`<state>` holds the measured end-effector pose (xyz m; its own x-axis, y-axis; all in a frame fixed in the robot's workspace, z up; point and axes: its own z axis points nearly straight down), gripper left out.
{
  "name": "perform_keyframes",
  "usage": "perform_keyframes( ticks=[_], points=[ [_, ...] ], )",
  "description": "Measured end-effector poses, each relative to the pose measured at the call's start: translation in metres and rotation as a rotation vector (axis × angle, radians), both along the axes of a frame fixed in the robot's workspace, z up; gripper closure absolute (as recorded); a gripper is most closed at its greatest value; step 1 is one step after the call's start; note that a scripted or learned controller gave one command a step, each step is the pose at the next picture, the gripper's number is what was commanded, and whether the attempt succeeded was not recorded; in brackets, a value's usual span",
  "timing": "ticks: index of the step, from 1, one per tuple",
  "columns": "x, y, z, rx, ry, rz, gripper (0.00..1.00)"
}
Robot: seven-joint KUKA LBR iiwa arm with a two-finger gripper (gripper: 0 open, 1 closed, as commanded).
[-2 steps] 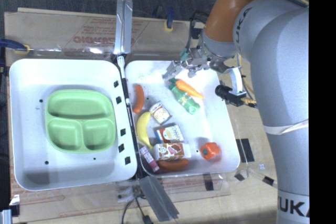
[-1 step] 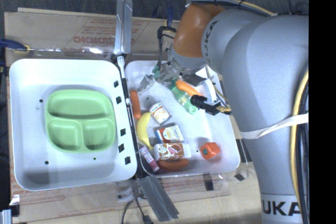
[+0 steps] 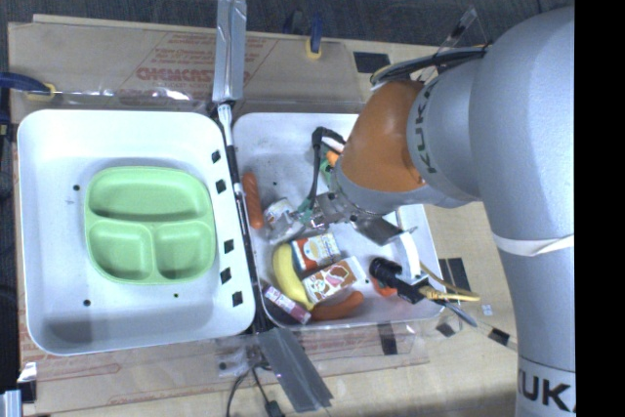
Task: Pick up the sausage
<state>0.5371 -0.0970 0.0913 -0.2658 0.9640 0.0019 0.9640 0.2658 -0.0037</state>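
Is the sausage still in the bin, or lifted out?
In. The sausage lies flat by the right bin's left wall.

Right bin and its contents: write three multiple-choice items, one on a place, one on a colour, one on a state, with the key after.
1. Where does the green tray lie?
A. In the left bin
B. In the right bin
C. On the cardboard behind the bins

2. What colour is the band above the arm's wrist?
A. Blue
B. Orange
C. Green

3. How does the sausage lie?
A. Clamped in the gripper
B. On the green tray
C. Loose by the right bin's left wall, apart from the gripper

Key: A, the tray sits in the left bin. B, the band is orange. C, the sausage lies along the wall beside the gripper, not held.
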Motion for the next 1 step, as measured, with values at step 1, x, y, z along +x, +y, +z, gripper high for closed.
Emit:
perform_keyframes(
  ticks=[1],
  points=[
    [-0.0606,0.0358,0.1002,-0.001,-0.001,-0.018,0.0]
  ],
)
